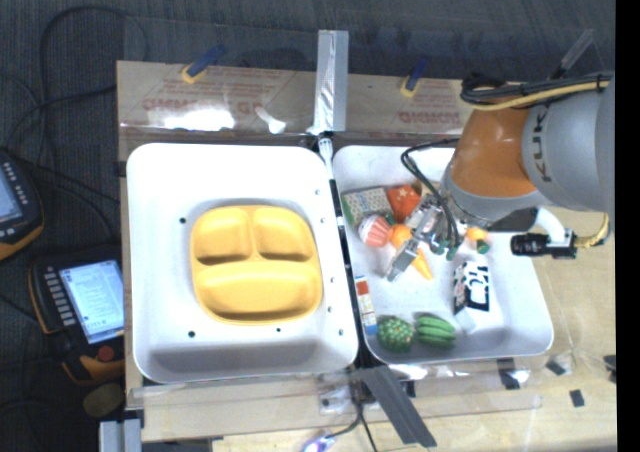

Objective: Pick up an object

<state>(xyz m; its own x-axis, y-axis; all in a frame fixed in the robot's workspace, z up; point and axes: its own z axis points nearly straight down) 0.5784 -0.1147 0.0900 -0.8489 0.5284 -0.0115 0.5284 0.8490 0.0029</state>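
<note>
The right bin [520, 330] holds several toy foods. My gripper [413, 246] hangs low over the middle of the bin, under the arm's orange band [487, 158]. An orange carrot-like piece [422, 263] lies right against the gripper's lower right side. A small orange piece [400, 236] and a pink-red fruit [374, 231] sit just left of it. A red tomato-like item [403, 199] lies behind it. Whether anything sits in the gripper is not visible.
The left bin [160, 190] holds a yellow divided plate [256, 260]. The right bin also holds a green packet [361, 205], a black-and-white box [473, 287], a bumpy green item [395, 332], a green vegetable [436, 328] and a thin red-white stick [365, 304] along its left wall.
</note>
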